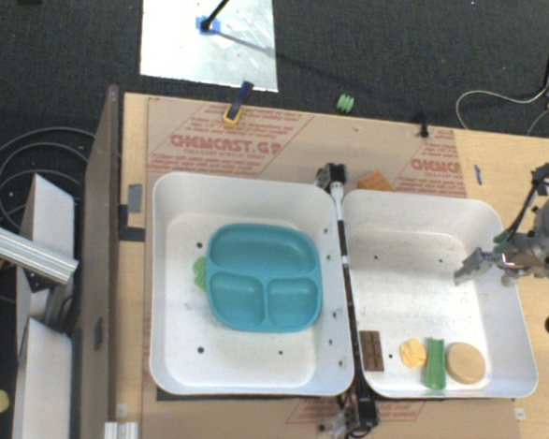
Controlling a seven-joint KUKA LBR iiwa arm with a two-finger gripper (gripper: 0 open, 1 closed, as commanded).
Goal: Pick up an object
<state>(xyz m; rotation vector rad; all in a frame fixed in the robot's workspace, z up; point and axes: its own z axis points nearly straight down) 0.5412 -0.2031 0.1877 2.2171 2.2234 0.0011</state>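
Though the gripper (478, 264) jaw state cannot be told, the green block (433, 363) looks light, rigid, best pinched across its narrow sides.

Both white bins (245, 376) are seen as smooth, slightly glossy plastic, the right one scuffed with grey marks. The teal divided plate (264, 277) appears as satin plastic. The bench (289, 140) is faced with matt, printed brown cardboard.
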